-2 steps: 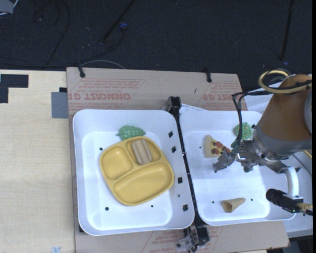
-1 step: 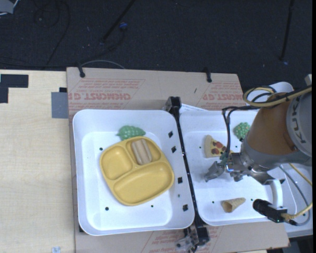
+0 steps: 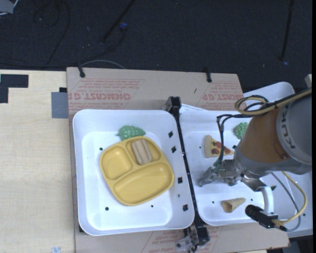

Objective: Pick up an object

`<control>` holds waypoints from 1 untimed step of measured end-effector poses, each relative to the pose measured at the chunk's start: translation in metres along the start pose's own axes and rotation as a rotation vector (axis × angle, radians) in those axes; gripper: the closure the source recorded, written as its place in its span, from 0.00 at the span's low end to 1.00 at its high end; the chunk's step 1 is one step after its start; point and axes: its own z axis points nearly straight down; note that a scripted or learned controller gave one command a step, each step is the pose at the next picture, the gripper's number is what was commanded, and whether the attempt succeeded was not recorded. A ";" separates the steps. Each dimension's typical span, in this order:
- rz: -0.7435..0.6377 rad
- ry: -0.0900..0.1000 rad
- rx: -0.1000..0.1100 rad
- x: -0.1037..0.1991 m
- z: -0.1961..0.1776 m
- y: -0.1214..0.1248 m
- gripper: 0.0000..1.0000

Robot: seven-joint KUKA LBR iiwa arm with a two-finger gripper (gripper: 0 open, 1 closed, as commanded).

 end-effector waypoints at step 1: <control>0.005 0.000 -0.003 -0.001 -0.013 0.001 1.00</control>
